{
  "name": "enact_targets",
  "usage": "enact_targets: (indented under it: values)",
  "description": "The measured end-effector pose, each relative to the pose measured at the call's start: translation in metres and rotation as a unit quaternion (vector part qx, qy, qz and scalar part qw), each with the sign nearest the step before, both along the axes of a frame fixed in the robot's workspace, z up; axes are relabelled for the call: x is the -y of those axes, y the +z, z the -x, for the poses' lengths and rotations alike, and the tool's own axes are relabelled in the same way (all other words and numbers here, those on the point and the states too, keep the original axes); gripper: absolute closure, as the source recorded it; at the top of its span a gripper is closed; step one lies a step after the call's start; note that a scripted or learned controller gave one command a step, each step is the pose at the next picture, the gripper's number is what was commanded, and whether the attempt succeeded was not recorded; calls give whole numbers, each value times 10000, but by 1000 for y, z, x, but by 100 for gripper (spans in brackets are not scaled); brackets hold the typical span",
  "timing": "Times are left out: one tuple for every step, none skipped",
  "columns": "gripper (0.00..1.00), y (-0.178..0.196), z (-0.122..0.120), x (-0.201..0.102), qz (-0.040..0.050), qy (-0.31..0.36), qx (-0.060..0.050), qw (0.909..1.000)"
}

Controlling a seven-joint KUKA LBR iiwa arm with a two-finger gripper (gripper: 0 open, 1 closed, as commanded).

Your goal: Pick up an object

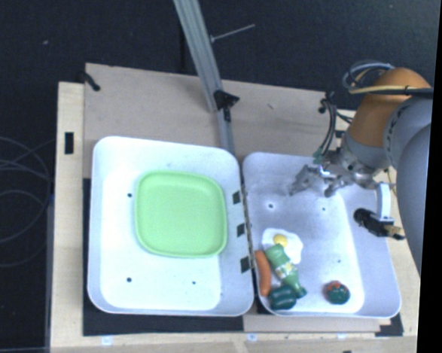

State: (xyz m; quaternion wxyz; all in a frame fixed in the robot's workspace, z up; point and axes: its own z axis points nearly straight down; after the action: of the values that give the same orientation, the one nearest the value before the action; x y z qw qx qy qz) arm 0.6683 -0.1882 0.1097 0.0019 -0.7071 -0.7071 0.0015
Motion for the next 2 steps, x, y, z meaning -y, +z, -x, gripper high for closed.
enact_targets:
  values:
    - [0,-9,0,0,7,2,26,10000]
    - [100,2,0,1,11,4,33,10000]
